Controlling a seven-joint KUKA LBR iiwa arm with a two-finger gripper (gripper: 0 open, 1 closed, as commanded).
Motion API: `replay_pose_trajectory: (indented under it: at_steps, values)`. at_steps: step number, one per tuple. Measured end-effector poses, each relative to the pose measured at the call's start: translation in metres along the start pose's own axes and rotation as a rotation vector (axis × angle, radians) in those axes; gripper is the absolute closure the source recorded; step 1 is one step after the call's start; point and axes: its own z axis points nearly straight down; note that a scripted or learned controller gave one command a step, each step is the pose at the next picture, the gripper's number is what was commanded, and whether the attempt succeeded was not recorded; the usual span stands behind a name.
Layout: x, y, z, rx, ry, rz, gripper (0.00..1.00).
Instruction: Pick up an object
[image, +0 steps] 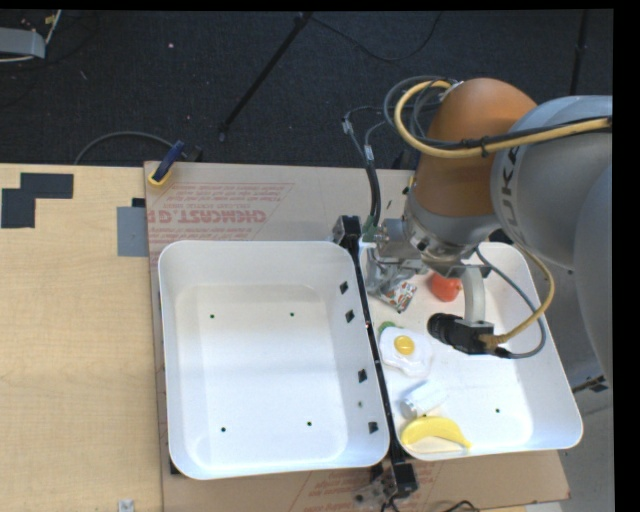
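Now low in right bin (545, 400), gripper (398, 290) over small red-white obj (404, 294); finger state can't tell. Fried egg (403, 348), banana (436, 434) nearby.

Robotics lab test cell. Grey industrial arm (560, 180) with exposed cabling, two plain white bins (260, 265) on a plywood counter (70, 330) left of the pincer (395, 285), cardboard sheet (250, 200) beneath, black tape markers (35, 195), dark carpet (200, 70) with loose cables.
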Motion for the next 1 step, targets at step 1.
replay_pose_trajectory:
  at_steps: [1]
  values:
    - [0.0501, -0.0084, -0.0018, 0.000, 0.000, 0.001, 1.00]
